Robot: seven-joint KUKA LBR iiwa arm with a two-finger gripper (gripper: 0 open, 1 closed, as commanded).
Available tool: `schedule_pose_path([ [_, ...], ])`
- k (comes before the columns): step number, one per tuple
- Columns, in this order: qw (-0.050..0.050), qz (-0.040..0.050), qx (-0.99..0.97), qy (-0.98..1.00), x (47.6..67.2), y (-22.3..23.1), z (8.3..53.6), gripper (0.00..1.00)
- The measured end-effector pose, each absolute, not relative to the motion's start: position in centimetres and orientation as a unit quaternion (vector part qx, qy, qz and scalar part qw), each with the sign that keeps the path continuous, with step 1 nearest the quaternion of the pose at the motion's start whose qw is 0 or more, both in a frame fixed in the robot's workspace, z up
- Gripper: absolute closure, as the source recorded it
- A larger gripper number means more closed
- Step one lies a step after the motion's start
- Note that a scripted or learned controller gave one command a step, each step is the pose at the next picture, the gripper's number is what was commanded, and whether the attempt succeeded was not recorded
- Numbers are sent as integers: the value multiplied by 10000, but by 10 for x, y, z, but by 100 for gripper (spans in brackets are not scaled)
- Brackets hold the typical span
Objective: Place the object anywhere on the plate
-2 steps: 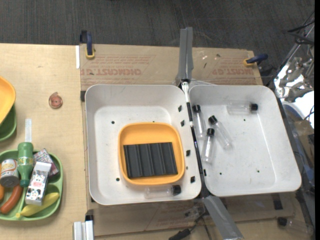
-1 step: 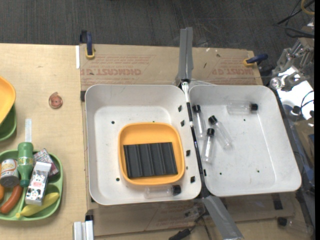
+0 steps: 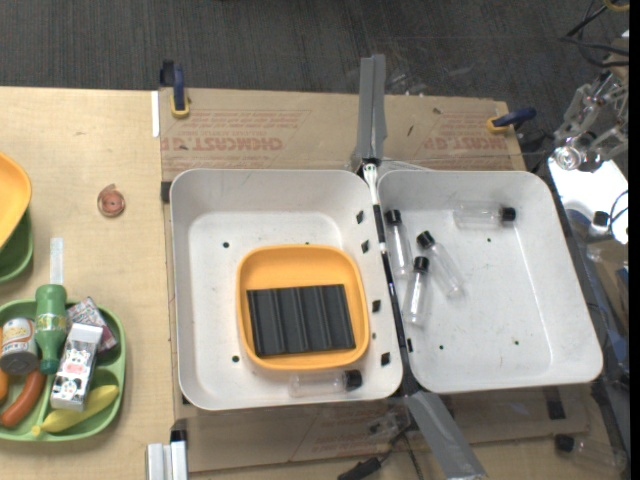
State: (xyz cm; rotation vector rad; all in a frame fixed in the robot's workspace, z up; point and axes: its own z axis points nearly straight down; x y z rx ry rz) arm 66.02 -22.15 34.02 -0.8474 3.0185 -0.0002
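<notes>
On the wooden bench at far left sits a green tray (image 3: 100, 403) of toy food. The left bin (image 3: 205, 268) holds an orange plate (image 3: 300, 258) bearing a dark ridged block (image 3: 300, 320). A clear tube (image 3: 322, 381) lies just near of the plate. Four more tubes (image 3: 445, 268) lie in the right bin (image 3: 520, 318).

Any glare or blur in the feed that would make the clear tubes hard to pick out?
Camera view: lighting is even and soft, with faint shadows. The clear plastic tubes with black caps nearly vanish against the right white bin; the caps mark them best. One more lies below the square orange plate, equally faint. A bright glare patch sits at the right edge.
</notes>
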Motion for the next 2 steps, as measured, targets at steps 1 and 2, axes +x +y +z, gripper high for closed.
schedule_pose_path([
  [1,31,0,-3747,9271,660,-221,350,100],
  [2,16,2,-3206,9472,507,-222,382,100],
])
